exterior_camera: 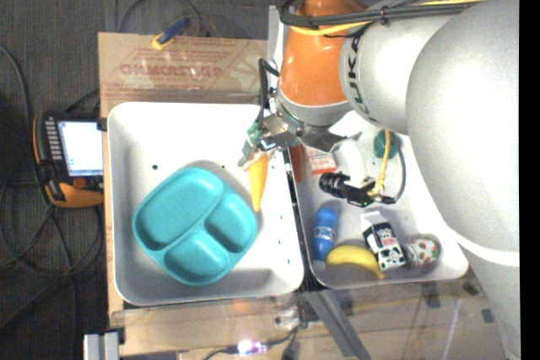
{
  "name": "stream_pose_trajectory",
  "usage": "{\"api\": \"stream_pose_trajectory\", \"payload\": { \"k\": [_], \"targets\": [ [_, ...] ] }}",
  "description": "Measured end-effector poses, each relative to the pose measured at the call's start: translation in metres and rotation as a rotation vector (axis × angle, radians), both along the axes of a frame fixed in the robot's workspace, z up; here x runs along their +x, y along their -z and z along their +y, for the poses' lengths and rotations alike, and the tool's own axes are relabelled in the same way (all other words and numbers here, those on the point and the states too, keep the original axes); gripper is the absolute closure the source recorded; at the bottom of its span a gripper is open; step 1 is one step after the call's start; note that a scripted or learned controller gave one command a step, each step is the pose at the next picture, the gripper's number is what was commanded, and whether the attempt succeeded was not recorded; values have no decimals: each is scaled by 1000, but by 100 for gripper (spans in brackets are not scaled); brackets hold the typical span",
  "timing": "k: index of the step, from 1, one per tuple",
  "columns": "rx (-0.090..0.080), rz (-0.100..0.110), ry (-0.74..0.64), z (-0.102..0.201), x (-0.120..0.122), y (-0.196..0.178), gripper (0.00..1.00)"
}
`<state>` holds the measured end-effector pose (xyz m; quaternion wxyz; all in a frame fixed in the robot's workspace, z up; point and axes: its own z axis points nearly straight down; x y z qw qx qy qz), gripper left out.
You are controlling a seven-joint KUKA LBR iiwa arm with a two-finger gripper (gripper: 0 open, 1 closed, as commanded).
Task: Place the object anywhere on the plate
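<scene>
1. Hanging over the inner edge of the left bin (126, 181), the jaws (260, 149) sit at the end of the grey arm (456, 88), just below its orange band (316, 55).
2. Gripping looks likely: the wide top end of an orange carrot (257, 179) sits right at the fingertips and its tip points toward 6 o'clock, but whether the jaws are truly clamped on it cannot be told from this slant.
3. The carrot lies at about 2 o'clock from the teal plate (196, 223), its tip just beside the plate's upper right rim; whether it touches the rim cannot be told.
4. The plate has 3 compartments and rests in the left bin, toward 6 o'clock of that bin's middle.
5. The right bin (451, 265) holds a blue bottle (324, 232), a yellow banana (354, 257) at its 6 o'clock edge, a black and white item (382, 242) and a small patterned cup (422, 251).
6. A brown cardboard sheet (181, 72) lies on the table at 12 o'clock from the left bin.
7. An orange-edged handheld screen (72, 152) sits at 9 o'clock from the left bin.
</scene>
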<state>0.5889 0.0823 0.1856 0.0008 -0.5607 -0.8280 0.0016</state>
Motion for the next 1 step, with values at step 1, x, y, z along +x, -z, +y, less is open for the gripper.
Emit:
{"api": "stream_pose_trajectory", "payload": {
  "k": [1],
  "targets": [
    [6,-34,170,74,-4,80,100]
  ]
}}
